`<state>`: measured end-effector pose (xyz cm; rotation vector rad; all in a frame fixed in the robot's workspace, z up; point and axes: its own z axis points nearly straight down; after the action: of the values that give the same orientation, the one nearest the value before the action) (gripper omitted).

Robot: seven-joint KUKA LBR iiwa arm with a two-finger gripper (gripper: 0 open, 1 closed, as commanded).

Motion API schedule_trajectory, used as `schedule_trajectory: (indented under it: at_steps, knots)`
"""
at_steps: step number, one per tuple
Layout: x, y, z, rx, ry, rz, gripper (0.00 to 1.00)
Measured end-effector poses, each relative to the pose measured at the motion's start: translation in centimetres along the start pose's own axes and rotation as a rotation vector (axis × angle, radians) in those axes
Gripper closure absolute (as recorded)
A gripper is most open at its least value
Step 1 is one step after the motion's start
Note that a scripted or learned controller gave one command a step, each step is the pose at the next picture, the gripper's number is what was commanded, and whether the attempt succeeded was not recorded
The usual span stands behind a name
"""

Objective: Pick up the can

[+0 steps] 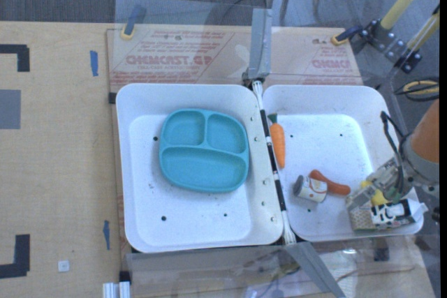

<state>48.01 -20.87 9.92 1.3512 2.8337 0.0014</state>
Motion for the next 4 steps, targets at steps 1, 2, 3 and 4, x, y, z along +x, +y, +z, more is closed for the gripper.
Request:
schedule_trajectory:
  at_steps: [1, 2, 3, 4]
  knots:
    - [3.3, 8.3, 1.1, -0.009, -0.011, 0.037, 0.0]
    - [3.3, 8.2, 1.1, -0.009, -0.011, 0.038, 0.0]
    - [-1.6, 0.2, 1.1, -0.012, -0.006, 0.325, 0.0]
    - [-2.3, 7.5, 1.1, -0.008, -0.009, 0.293, 0.0]
